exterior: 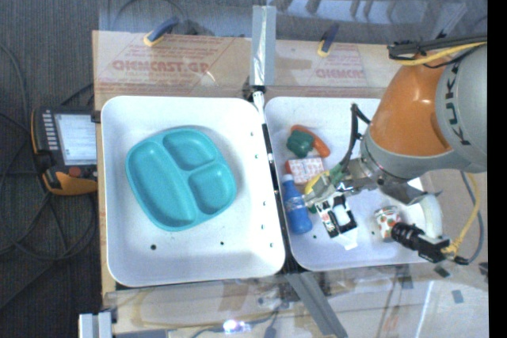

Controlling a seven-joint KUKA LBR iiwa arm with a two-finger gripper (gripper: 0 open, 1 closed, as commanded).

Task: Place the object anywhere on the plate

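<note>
1. The object to be placed is not identified by the task. Several candidates are seen in the right bin [412, 257]: a blue bottle [296, 211] lying against the bin's left wall, a dark green item [300, 143] with an orange piece [317, 142] touching it at its 2 o'clock, and a small red-and-white pack [306, 168] just below them.
2. A small white item with red marking [386, 219] is noted at the 4 o'clock part of the same bin, well apart from the bottle.
3. The claw [334, 211] is found low over the right bin, just beside the bottle at its 3 o'clock. Yellow-green and black-and-white parts are seen at its tip; whether these belong to the claw or to an object cannot be told.
4. Whether the claw is spread or pressed together cannot be told, and nothing is confirmed as pinched.
5. The turquoise plate [184, 178], with three compartments, lies in the left bin [119, 249]. Nothing is seen resting on it.
6. Judgement: the task is at an early stage. A secure pick, a carry toward 9 o'clock over the divide between the bins, and a release onto the plate are all taken as outstanding.
</note>
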